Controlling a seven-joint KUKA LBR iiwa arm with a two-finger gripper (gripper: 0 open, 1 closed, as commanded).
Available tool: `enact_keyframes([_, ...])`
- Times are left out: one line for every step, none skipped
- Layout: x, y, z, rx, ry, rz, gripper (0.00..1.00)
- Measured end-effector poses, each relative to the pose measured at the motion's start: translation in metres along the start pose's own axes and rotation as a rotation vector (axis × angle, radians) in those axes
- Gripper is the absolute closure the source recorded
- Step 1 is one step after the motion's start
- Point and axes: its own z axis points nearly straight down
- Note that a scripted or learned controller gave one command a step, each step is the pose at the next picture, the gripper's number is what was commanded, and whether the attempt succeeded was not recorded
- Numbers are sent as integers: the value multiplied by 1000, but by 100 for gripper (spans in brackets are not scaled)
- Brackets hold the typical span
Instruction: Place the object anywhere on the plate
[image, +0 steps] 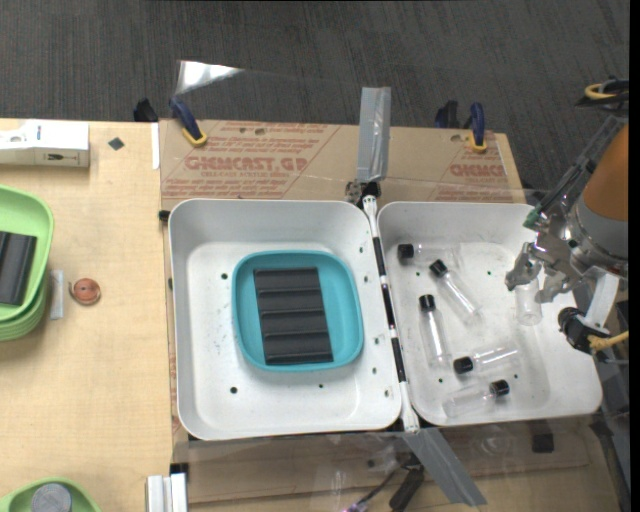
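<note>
Hand at the right edge of the right bin, low above the bin floor, hung from the grey arm with its orange band. Hard to read at this slant: cannot tell how far open, and nothing visibly held.

Five vials loose in that same bin, all of clear glass or plastic, each with a small black cap, all lying on their sides. Uppermost vial near the bin's upper left corner. Second vial just below and to the right, slanting down to the right, cap at the upper end. Third vial nearly straight up and down in the view, cap on top. Fourth vial lower, cap at its left end, body pointing toward the hand. Fifth vial lowest, near the front wall, cap at its right end.

All five left of the hand and apart from it; second and fourth nearest, uppermost farthest.

Teal plate in the middle of the left bin, carrying a black ridged insert; well apart from vials and hand, across the seam between the two bins.
</note>
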Motion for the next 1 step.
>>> enact_keyframes([0,0,-8,2,-2,-3,100])
